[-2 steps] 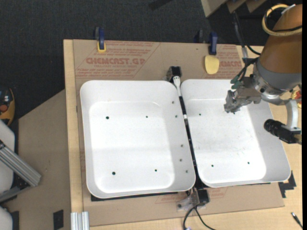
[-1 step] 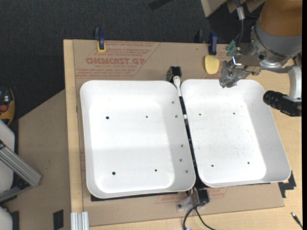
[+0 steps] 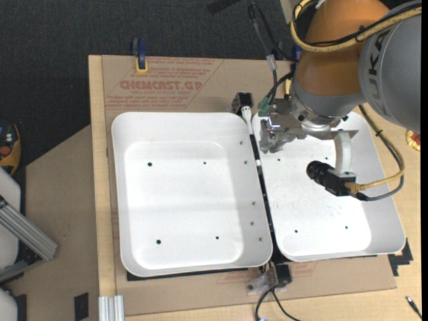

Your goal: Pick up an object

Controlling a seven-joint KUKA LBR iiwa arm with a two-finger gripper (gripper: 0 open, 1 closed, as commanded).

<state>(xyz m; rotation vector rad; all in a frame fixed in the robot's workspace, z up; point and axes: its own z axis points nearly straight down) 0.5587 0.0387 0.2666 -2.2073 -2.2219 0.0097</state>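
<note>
My gripper hangs under the grey and orange arm, over the far left corner of the right bin. It is close to the divider between the two bins. I make out no object at its tip, and the arm's bulk hides the far part of the right bin. A black part with a yellow cable juts from the wrist over the middle of that bin.
The left bin lies beside the right one on a brown board. A blue clamp grips the board's far edge. Black cables run in behind the arm, and a connector sits at the front edge.
</note>
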